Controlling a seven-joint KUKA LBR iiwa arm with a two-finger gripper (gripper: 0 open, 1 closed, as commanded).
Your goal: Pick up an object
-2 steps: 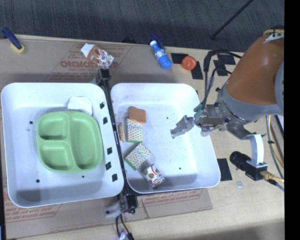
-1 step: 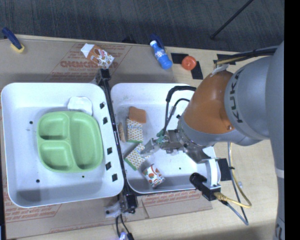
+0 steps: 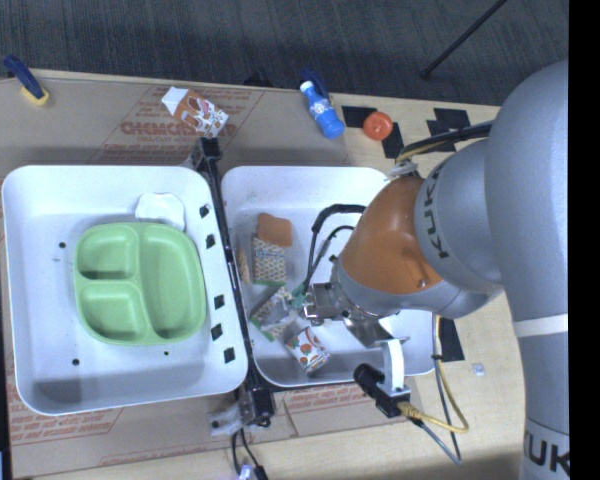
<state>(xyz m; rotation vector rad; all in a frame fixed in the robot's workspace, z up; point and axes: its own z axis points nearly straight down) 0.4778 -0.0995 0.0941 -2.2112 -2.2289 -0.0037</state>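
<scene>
gripper (image 3: 302,313) low in right bin (image 3: 400,348), over a packet pile (image 3: 280,308); grip state hidden, cannot tell. best to centre on one packet and descend straight.

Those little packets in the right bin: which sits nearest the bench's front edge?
The red-and-white packet, lowest in the right bin, below the green-marked wrapper and tan-topped carton.
</scene>
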